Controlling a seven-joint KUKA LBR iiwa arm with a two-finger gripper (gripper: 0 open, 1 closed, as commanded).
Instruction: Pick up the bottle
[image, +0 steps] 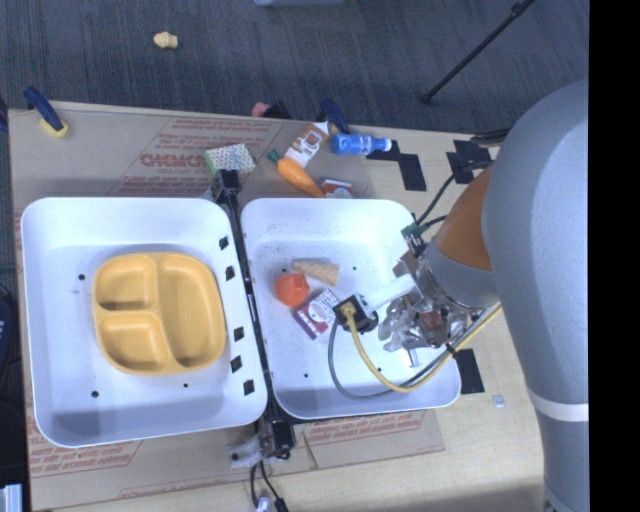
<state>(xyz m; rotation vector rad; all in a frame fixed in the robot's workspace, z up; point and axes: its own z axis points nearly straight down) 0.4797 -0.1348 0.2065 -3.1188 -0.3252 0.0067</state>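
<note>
A small blue bottle (352, 145) lies on its side on the cardboard behind the right bin (300, 395), outside both bins. My gripper (405, 333) hangs low over the right side of that bin, under the grey arm with its orange band (468, 232). A yellow cable (365, 365) loops from the wrist across the bin floor. A pale elongated piece (385, 293) juts left from the wrist area; I cannot tell what it is. In the same bin lie an ice cream cone (317, 270), a round orange-red fruit (292, 289) and a red packet (316, 312), all left of the gripper.
The left bin (50, 400) holds a yellow divided plate (158, 312). Behind the bins lie a carrot (298, 177), a small carton (306, 143), a patterned packet (229, 157) and blue clamps (45, 110). Black clips (228, 185) join the bins.
</note>
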